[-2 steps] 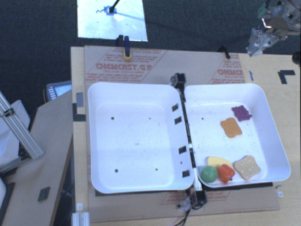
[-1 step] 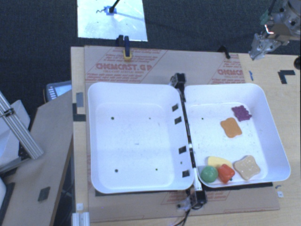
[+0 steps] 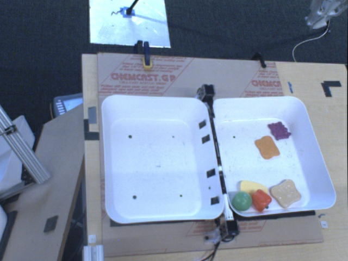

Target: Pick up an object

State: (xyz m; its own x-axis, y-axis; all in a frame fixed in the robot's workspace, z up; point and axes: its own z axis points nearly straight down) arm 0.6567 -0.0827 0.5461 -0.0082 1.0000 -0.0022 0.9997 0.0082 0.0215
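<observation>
Up in the far right corner hangs the pincer (image 3: 325, 7), a pale, blurred shape over the dark floor beyond the bench, with a thin cable looping below it. It is too smeared for me to tell whether it is spread or pressed together, and I see nothing carried in it.

Below it the bench (image 3: 179, 72) bears the two white bins side by side. The left bin (image 3: 157, 162) has only specks on its floor. The right bin (image 3: 244, 140) holds every candidate. Biggest is a toast slice (image 3: 285, 193) in the near right corner. Next comes a flat orange piece (image 3: 267, 147) out on open floor, its long axis running roughly from far to near with a slight slant. A yellow wedge (image 3: 253, 186) sits by the near wall, with a red piece (image 3: 261, 200) touching it and a green ball (image 3: 241, 201) just beside that. Smallest is a purple cluster (image 3: 278, 130), just beyond the orange piece.

Everything lies toward me and a little leftward of the pincer, well apart from it. The purple cluster and orange piece are nearest its reach and stand free, so I'd judge them easier than the crowded near-wall group.
</observation>
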